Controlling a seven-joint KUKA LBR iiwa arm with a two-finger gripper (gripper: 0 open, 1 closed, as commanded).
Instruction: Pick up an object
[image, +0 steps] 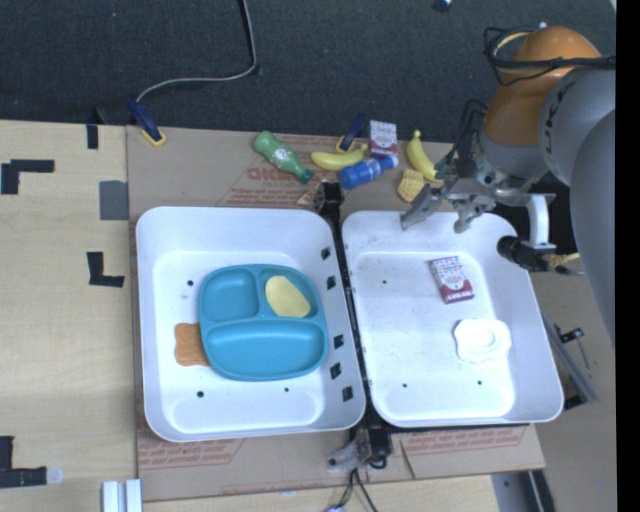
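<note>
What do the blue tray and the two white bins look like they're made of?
Blue tray: probably moulded plastic, with a smooth, even colour, rounded compartments and a soft sheen. White bins, left and right: likely thin formed plastic, with glossy walls and rounded corners, though painted metal can't be ruled out.

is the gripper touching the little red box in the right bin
Apart. The camera view shows bare white bin floor between the open gripper and the red box.

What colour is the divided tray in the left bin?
Blue, seen in the camera view: the divided tray.
</note>
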